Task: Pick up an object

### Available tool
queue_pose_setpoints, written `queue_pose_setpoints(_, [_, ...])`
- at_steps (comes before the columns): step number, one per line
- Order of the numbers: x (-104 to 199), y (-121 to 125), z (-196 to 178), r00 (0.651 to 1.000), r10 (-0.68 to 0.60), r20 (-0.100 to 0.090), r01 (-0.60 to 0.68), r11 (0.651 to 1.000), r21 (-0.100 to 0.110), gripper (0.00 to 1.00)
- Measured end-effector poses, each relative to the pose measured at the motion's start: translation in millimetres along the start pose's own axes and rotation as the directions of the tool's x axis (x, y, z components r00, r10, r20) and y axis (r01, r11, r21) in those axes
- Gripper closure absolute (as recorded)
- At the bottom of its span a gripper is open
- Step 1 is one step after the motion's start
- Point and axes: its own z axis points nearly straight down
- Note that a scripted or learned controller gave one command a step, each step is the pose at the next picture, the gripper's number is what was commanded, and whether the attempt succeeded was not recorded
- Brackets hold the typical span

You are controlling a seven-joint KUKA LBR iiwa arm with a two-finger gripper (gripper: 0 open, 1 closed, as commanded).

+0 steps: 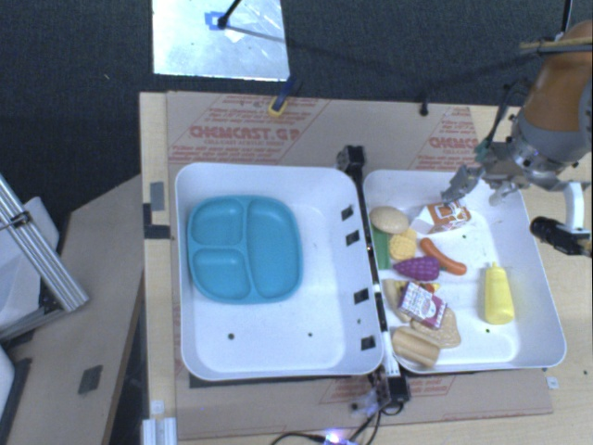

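Note:
My gripper (460,187) hangs over the back of the right bin (528,248), just above and behind a small orange and white carton (449,216). Nothing is visibly held in it. Toy food lies in that bin: a tan potato (390,219), a yellow corn piece (403,246), a red sausage (443,256), a purple bunch (418,269), a yellow mustard bottle (498,294), a red and white packet (422,305) and a hot dog bun (414,345).
The left bin (324,332) holds a blue divided plate (246,248). A black divider with clips (357,239) runs between the bins. The arm's grey wrist with its orange band (556,100) comes in from the upper right.

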Motion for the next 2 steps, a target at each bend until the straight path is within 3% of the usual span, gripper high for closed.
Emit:
queue_pose_setpoints(1, [0, 3, -7, 1.0, -0.002, 0.002, 0.002, 1.0, -0.012, 0.0])
queue_pose_setpoints(2, [1, -1, 35, 1.0, -0.001, 0.002, 0.001, 1.0, -0.009, 0.0])
